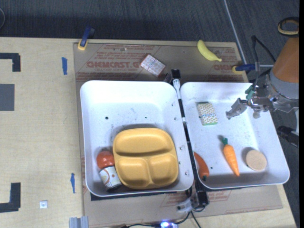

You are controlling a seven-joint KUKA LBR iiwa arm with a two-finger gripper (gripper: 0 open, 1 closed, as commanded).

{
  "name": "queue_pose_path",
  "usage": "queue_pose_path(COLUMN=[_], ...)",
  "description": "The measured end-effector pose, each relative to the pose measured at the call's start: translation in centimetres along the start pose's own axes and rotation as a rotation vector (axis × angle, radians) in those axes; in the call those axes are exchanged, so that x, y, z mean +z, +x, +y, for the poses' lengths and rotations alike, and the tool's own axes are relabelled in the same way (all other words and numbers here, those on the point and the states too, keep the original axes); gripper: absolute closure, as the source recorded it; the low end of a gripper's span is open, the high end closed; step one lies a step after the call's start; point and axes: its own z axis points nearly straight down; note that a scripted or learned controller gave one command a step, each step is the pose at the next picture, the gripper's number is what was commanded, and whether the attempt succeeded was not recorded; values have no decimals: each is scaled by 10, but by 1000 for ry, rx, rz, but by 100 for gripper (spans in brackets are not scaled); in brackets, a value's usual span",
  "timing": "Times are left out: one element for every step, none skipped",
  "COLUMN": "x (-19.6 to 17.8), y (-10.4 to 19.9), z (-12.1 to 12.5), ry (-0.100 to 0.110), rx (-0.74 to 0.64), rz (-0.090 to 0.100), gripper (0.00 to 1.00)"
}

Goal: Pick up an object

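In the right bin lie an orange carrot, a round tan cookie, a small green-patterned white box and a red-orange piece against the left wall. My gripper hovers over the bin's upper right part, above and right of the carrot, right of the box. Nothing shows between its fingers, and I cannot make out how far apart they stand.
The left bin holds a yellow sectioned tray and a red-and-white can. Behind the bins lie a yellow banana and a small patterned packet. Blue clamps sit at the board's corners.
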Motion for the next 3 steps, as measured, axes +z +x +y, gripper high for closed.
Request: queue_pose_path(x=[117,106,106], y=[29,29,29], z=[-10,-9,-9], ry=[-5,-9,-9], rx=[-1,1,1], rz=[-2,-3,-3], gripper=[0,100,0])
